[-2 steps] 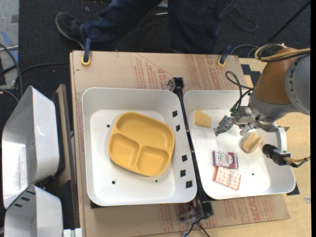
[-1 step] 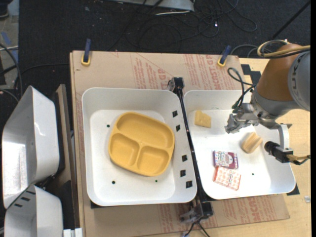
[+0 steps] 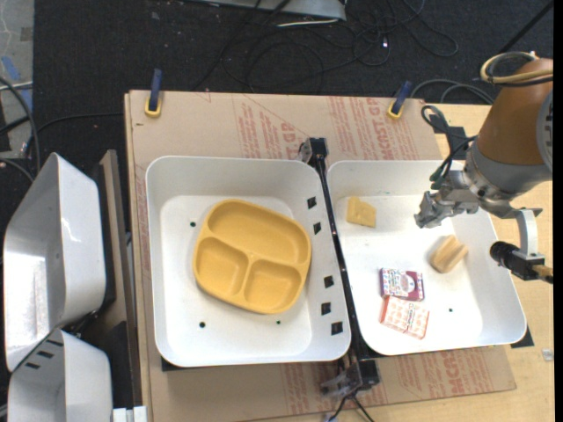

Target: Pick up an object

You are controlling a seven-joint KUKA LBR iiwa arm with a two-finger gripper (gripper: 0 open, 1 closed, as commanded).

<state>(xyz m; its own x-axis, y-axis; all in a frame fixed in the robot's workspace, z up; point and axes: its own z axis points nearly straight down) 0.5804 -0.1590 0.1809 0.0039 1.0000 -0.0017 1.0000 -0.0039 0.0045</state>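
The arm reaches in from the right, and its hand [image 3: 434, 207] hangs over the upper middle of the right bin [image 3: 501, 328]. Whether the hand is released or clenched cannot be told from this slant; nothing shows between its parts.

Four things lie in that bin. A tan bread-like piece [image 3: 449, 253] sits just below and slightly right of the hand, nearer the viewer, and is the closest candidate. Its long axis runs on a diagonal, from lower left to upper right. A pale yellow wedge [image 3: 361, 212] lies to the hand's left, near the divider between the bins, at about the same depth in the scene. Two small printed packets lie farther toward the near edge: a purple-and-white one [image 3: 401, 283] and, touching or just beside it, a red-patterned one [image 3: 405, 316].

The left bin [image 3: 167, 236] holds a yellow sectioned plate [image 3: 252, 255], well apart from the hand.

In my judgement no grasp is made yet. The shortest move is a small shift toward the near edge and down onto the bread-like piece, closing across its short width rather than along the diagonal.
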